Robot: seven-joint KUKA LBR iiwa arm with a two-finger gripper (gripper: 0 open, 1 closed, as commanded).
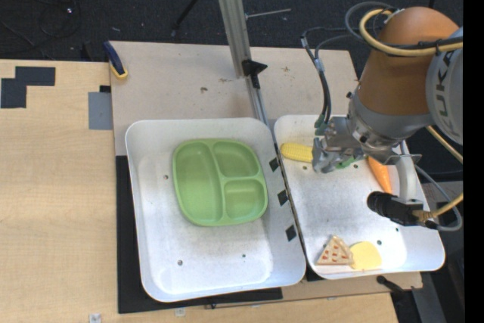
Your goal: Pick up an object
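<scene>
End effector [327, 159] hangs low beside the yellow corn [296, 153] at its nine o'clock, seemingly lining up a grasp; its grip state cannot be made out.

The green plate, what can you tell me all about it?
The green plate looks like smooth plastic, a rounded square split into three sections: one long section on the left and two smaller ones on the right. It lies flat, right side up, in the left white bin, a little turned. No food shows in it, and the claw is away in the other bin.

Grey arm [446, 87] w/ orange band [404, 60], yellow & black cables looping round it; gripper [330, 160] looking prob. metallic.
</scene>
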